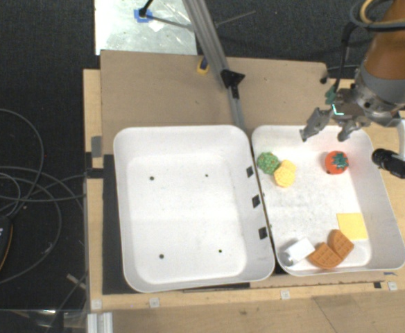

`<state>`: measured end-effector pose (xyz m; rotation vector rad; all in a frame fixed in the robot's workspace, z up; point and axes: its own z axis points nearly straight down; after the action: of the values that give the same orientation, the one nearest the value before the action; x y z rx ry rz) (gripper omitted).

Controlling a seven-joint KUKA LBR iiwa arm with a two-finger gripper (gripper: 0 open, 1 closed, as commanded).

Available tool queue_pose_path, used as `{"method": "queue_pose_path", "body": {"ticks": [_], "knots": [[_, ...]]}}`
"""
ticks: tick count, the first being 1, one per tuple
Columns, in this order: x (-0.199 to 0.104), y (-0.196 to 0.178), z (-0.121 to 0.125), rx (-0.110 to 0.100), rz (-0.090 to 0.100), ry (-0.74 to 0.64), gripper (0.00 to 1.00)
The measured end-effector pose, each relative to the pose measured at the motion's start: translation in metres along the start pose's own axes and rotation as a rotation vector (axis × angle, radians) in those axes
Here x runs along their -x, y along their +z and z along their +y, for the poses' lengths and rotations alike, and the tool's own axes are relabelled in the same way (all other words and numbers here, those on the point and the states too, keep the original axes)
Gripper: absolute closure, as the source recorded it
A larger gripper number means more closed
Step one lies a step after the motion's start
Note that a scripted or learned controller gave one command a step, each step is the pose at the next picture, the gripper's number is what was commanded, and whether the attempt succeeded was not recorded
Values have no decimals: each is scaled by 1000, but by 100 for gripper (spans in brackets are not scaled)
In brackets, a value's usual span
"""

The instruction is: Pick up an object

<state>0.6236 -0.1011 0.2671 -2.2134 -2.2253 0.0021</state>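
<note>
While poised above the right bin (390, 217), gripper (329, 130) splayed, arm (390, 54) angled down.

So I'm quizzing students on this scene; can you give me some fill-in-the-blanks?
1. All the toys lie in the ____ bin.
2. The gripper hangs with open fingers above that bin's ____ edge.
3. The tomato is coloured ____.
4. The broccoli touches the ____.

Missing: right; far; red; corn
</note>
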Motion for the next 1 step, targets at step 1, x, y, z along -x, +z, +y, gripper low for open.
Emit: {"method": "queue_pose_path", "body": {"ticks": [1], "knots": [[0,-2,1,4,-1,0,0]]}}
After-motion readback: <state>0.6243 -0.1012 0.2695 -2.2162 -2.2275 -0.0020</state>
